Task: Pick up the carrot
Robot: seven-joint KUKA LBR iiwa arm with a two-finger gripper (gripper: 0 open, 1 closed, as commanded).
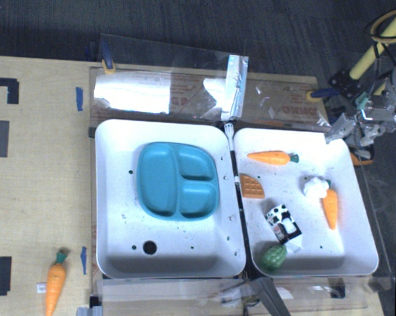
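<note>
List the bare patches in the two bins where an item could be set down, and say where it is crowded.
Left bin: bare floor around the blue tray, widest along the front. Right bin: crowded in the middle around waffle, cow toy and carrots; its front right corner is bare.

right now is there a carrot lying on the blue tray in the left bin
No, the blue tray holds nothing; two carrots lie in the right bin, one near its top edge and one by its right side.
</note>
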